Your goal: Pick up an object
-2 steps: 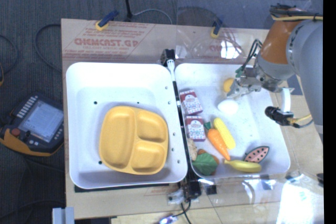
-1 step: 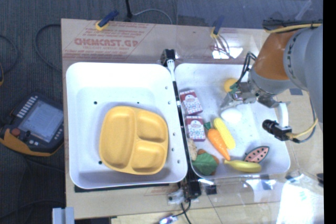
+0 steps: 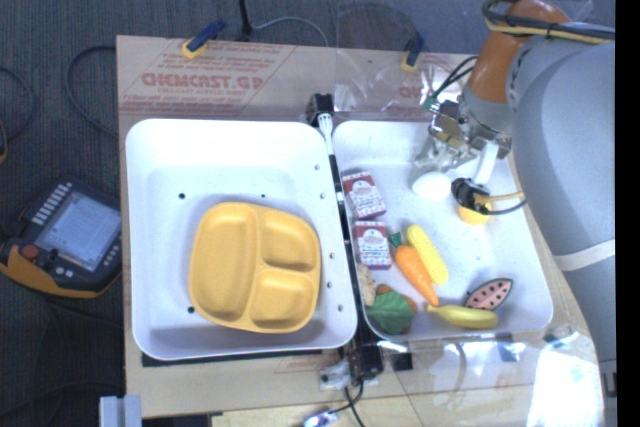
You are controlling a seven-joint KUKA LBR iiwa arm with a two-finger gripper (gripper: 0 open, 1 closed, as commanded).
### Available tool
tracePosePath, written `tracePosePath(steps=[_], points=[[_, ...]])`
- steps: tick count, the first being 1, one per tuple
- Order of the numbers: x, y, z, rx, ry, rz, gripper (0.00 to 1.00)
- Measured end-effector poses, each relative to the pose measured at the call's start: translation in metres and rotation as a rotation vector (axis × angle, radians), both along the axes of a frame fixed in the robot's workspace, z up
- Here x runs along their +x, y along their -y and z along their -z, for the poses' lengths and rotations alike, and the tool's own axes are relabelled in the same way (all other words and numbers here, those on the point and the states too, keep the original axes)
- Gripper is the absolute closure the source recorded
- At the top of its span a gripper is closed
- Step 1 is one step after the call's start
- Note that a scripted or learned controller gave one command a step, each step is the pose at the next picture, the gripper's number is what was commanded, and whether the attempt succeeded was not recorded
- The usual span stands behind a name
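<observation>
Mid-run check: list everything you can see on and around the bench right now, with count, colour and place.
divided tray: 1, yellow, in left bin
bins: 2, white, side by side on bench
small packets: 2, red and white, left edge of right bin
carrot: 1, orange, right bin centre
corn cob: 1, yellow, beside carrot
banana: 1, yellow, front of right bin
green toy vegetable: 1, front left of right bin
pink slice: 1, above banana
teach pendant: 1, grey and orange, floor at left
clamps: 2, blue and yellow, board's far edge
gripper: 1, over far end of right bin; grey arm, orange band
</observation>
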State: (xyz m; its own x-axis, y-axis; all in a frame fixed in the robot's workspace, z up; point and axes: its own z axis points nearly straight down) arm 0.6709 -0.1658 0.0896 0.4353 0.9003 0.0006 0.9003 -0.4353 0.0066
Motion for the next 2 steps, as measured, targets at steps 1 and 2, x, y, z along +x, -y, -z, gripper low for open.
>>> tracePosePath(steps=[1, 2], points=[[-0.0383, 0.0506, -0.0618, -0.001, -0.006, -0.074, 1.00], [-0.0386, 0.0494, -0.0606, 0.000, -0.008, -0.075, 0.00]])
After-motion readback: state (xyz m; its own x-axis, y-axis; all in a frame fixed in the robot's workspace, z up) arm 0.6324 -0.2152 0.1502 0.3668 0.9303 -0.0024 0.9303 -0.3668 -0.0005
